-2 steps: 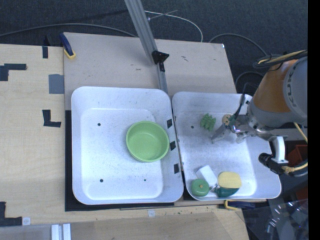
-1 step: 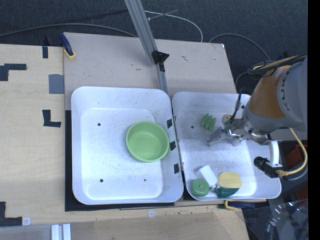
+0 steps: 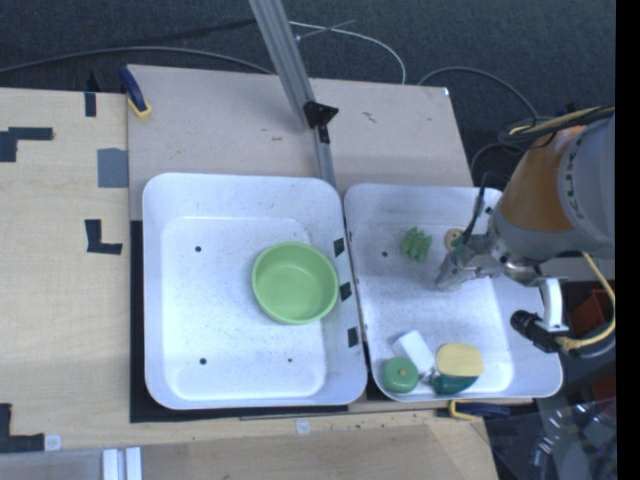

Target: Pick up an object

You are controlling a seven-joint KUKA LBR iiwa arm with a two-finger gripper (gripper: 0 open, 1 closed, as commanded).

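Note:
My gripper [image 3: 449, 271] hangs low over the right bin [image 3: 385, 298], toward its right side, fingers pointing down-left with only a narrow gap between their tips and nothing held. A small green knobbly toy [image 3: 416, 244] lies just up-left of the fingertips, apart from them. A small yellowish ring [image 3: 456, 238] lies beside the gripper's upper edge. At the bin's front edge sit a green round piece [image 3: 401, 375], a white block [image 3: 414, 349] and a yellow-and-teal object [image 3: 459, 364]. A green bowl [image 3: 294, 283] rests in the left bin [image 3: 180, 268].
A grey pole [image 3: 288, 53] slants down from the top to the seam between the bins. Cables trail across the dark floor behind the bench. A blue-and-yellow clamp [image 3: 134, 92] sits at the board's far left corner.

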